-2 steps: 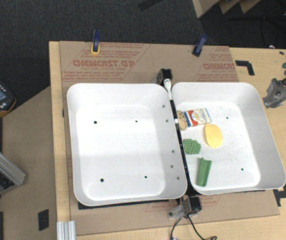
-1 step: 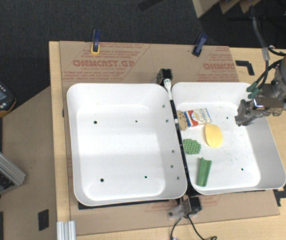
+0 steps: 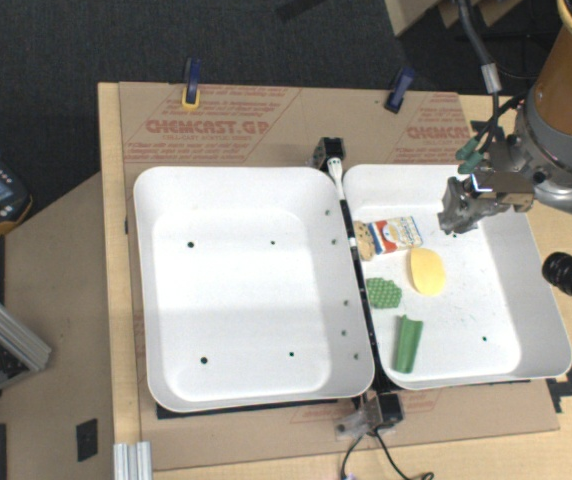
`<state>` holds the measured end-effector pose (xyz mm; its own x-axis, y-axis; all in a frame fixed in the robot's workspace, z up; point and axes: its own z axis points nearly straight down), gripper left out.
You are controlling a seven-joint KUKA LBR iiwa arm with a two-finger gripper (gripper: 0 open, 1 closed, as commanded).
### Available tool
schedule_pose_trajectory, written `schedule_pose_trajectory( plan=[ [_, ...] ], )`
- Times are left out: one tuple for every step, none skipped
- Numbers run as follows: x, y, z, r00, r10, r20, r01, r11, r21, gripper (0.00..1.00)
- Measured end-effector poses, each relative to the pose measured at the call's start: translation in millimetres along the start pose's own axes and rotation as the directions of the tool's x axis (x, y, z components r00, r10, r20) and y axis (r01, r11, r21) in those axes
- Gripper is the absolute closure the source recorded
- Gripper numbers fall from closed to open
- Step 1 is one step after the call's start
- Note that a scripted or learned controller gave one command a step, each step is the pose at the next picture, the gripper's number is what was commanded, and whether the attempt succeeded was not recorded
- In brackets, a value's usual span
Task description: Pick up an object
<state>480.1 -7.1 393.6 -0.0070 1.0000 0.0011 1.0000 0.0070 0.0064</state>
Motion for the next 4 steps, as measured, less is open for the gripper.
schedule_pose_trajectory(
  plan=[
    [19, 0, -35, 1.000, 0.004, 0.001, -0.004, 1.000, -0.001, 1.00],
    [32, 0, -72, 1.000, 0.005, 0.000, -0.005, 1.000, -0.001, 1.00],
    [44, 41, -6, 1.000, 0.007, 0.002, -0.007, 1.000, 0.014, 1.00],
    [71, 34, -48, 1.000, 0.004, 0.000, -0.004, 1.000, 0.000, 1.00]
  ],
)
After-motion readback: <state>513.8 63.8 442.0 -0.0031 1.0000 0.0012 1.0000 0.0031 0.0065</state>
